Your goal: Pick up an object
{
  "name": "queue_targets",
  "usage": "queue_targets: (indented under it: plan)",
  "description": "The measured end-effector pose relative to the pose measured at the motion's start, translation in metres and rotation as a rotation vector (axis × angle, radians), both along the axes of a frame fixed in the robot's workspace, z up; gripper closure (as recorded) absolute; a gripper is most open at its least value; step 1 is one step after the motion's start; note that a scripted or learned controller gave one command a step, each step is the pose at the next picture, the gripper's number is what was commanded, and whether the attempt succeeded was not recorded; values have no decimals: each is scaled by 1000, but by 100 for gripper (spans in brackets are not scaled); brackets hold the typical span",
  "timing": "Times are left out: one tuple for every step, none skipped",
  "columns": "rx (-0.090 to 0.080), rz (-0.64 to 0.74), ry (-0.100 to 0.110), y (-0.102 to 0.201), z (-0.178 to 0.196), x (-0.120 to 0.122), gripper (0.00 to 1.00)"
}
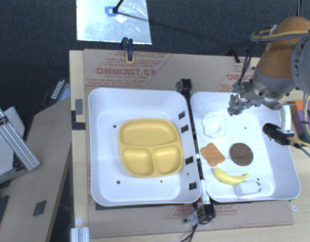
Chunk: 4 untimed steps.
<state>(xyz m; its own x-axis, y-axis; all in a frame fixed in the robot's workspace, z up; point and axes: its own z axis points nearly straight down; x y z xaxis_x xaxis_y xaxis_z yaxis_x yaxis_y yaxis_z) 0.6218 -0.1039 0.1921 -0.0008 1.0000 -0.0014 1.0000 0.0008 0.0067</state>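
In the right bin [275, 183] lie a white fried-egg piece [213, 124], an orange toast-like slice [212, 154], a round brown patty [241, 154], a yellow banana [229, 176] and a small grey-white block [247, 188]. My gripper [235, 106] hangs over the back of the right bin, just right of and above the egg piece. Nothing shows between its tips. The left bin [104, 185] holds a yellow divided tray [149, 146].
A black divider with clips [191, 135] runs between the two bins. Cardboard [144, 69] lies under both bins, with a clamp [128, 48] at its back edge. A metal frame [11, 140] stands at the far left.
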Motion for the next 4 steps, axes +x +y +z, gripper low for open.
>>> queue_targets:
  plan:
    - [0,3,1,0,33,1,100]
    - [3,7,5,41,42,-21,100]
    - [4,8,7,90,33,-36,100]
    - [4,9,7,136,43,-61,100]
